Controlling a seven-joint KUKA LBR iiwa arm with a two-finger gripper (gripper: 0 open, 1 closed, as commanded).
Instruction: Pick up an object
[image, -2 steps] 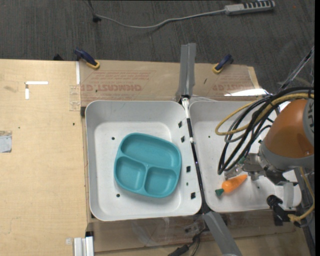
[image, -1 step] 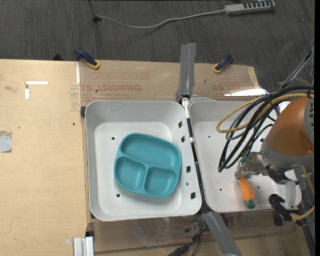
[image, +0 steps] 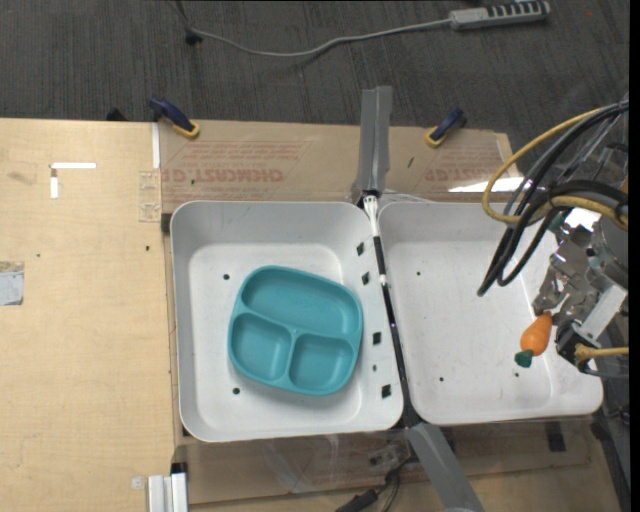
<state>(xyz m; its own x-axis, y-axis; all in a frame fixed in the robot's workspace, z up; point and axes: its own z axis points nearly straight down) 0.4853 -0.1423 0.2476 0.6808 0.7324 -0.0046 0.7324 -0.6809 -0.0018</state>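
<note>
A small orange toy carrot (image: 537, 335) with a green tip lies tilted at the right side of the right bin (image: 450, 300). My gripper (image: 558, 315) is directly against the carrot's upper right end, low over the bin by its right wall. The wrist and its cables hide the contact, so I cannot tell whether the carrot is gripped or only touched. A teal divided plate (image: 296, 330) lies flat in the middle of the left bin (image: 200, 250).
Black and yellow cables (image: 520, 215) loop from the arm over the right bin's upper right part. A grey divider post (image: 375, 140) stands behind the seam between the bins. Bare wooden bench (image: 80, 300) extends to the left.
</note>
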